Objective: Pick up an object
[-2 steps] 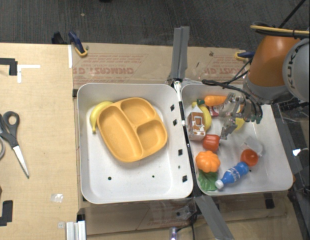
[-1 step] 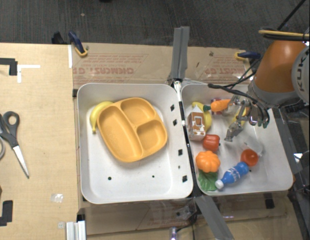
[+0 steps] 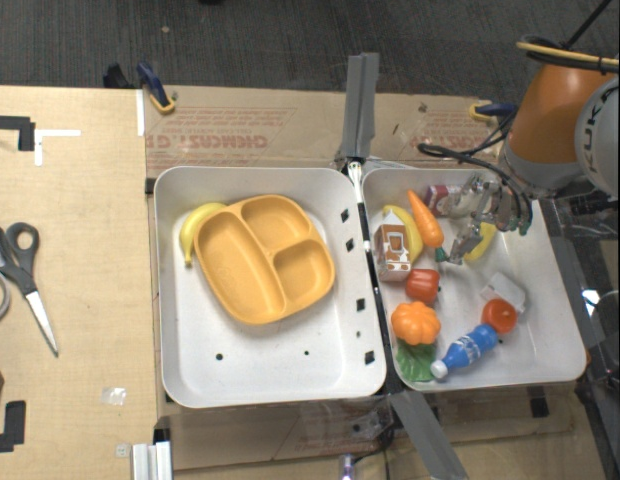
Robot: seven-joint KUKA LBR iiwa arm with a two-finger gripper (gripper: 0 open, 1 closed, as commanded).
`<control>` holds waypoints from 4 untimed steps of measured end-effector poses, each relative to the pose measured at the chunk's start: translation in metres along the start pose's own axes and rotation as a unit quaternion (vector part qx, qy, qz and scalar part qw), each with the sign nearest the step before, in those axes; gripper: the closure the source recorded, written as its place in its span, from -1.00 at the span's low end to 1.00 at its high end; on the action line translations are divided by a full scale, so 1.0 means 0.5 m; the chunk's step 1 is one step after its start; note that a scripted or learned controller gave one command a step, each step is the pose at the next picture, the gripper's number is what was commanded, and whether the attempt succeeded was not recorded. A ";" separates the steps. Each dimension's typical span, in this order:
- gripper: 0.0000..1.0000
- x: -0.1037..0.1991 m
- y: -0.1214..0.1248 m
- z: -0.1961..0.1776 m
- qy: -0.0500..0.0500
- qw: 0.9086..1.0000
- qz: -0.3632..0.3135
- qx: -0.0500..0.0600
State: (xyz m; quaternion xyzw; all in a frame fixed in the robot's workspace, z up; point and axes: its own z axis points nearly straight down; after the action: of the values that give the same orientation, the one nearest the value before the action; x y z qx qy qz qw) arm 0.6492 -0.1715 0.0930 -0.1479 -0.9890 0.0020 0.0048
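Hovering pincer (image 3: 468, 230), fingers apart, gripping nothing, over right bin (image 3: 550, 353): one carrot (image 3: 424, 218), one bottle (image 3: 468, 351); left bin (image 3: 260, 368): one divided plate (image 3: 260, 258).

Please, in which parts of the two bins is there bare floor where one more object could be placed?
Left bin: bare floor along the front, below the yellow divided plate, and a strip to its right. Right bin: a bare patch at the front right corner, beyond the blue bottle. Its left half is crowded with toy food around the carrot.

bench (image 3: 70, 368) — light wood | on it: two white bins (image 3: 180, 368), scissors (image 3: 25, 278), cardboard sheet (image 3: 250, 128)
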 end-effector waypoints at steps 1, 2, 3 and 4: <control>-1.00 0.084 -0.074 0.001 -0.006 0.998 0.060 -0.003; -1.00 0.099 0.031 0.001 -0.006 1.000 0.022 -0.003; -1.00 0.052 0.138 -0.002 -0.007 0.998 0.066 -0.002; 1.00 0.049 0.139 -0.023 -0.011 0.998 0.065 -0.002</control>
State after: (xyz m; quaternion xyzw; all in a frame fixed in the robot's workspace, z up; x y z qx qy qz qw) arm 0.6460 -0.0979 0.1044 -0.2116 -0.9773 0.0022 -0.0062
